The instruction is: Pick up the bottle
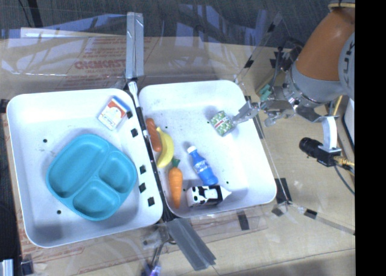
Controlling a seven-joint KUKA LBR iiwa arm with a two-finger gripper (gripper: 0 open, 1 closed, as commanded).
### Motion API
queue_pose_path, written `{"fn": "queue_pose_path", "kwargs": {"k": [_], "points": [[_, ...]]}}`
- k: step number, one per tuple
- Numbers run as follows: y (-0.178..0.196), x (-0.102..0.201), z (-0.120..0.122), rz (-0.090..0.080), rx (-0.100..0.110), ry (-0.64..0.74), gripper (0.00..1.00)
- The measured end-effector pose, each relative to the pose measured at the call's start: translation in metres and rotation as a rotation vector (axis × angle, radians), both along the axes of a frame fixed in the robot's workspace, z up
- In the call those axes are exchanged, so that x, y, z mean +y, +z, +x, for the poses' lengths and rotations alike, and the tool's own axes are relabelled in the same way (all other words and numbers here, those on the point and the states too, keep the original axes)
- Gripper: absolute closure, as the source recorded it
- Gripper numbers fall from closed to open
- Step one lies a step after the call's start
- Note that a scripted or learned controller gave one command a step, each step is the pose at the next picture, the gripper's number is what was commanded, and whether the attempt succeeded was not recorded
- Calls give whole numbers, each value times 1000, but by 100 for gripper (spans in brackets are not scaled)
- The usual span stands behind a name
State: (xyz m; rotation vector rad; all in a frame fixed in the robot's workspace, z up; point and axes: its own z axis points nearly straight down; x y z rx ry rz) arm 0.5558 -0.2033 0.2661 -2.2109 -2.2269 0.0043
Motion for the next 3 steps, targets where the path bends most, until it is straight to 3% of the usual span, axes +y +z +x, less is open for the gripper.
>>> {"fn": "queue_pose_path", "kwargs": {"k": [1, 2, 3], "points": [[-143, 44, -46, 1, 2, -133, 0], [-175, 75, -34, 1, 1, -79, 0], [-165, 75, -33, 0, 1, -76, 100]]}}
